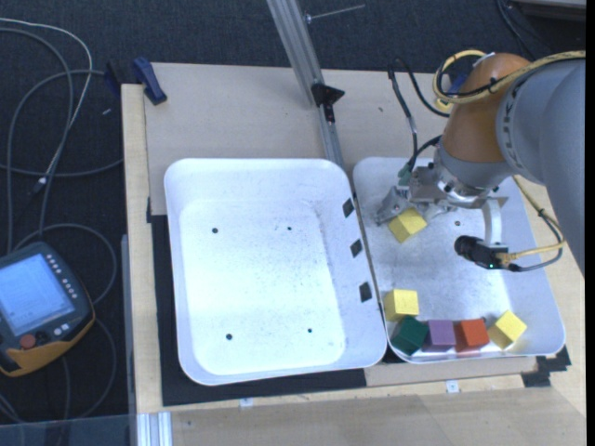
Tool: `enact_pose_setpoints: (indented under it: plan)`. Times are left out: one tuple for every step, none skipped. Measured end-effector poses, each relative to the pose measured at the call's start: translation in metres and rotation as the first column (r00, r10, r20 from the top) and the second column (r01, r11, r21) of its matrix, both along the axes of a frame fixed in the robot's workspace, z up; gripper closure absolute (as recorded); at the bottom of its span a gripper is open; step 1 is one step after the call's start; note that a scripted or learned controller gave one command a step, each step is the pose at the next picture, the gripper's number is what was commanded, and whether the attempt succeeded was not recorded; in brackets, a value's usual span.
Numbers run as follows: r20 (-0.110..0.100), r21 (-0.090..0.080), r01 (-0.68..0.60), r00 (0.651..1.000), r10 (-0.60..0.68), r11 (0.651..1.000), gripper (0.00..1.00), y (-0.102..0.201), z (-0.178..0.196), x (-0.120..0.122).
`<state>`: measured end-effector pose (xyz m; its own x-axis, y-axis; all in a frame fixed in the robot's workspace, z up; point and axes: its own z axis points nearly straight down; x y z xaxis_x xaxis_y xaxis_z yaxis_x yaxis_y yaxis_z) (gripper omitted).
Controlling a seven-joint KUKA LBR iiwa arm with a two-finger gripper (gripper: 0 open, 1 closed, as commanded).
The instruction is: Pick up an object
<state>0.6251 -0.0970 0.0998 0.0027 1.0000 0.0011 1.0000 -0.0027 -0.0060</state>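
My gripper (407,214) hangs over the upper left part of the right bin (530,277). A tilted yellow block (408,225) sits between its two grey fingers, and the gripper is shut on it. Along the right bin's front edge lie more blocks: a second yellow block (403,303), a green one (407,335), a purple one (440,333), a red one (471,334) and another yellow one (509,328). The grey arm with its orange band (479,124) comes in from the upper right.
The left bin (186,249) stands beside the right one, with black clips (356,246) on the shared wall. A slanted metal pole (302,54) rises behind the bins. A black sensor with cables (479,249) hangs off the wrist. A teach pendant (37,309) lies on the floor at left.
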Motion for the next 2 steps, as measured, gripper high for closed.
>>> enact_pose_setpoints:
  plan:
    - [0.007, 0.0, -0.003, 1.0, 0.003, 1.0, 1.0, 0.0019, 0.011, 0.003]
    - [0.007, 0.001, -0.002, 1.0, 0.002, 1.0, 0.0, 0.0019, 0.0105, 0.0028]
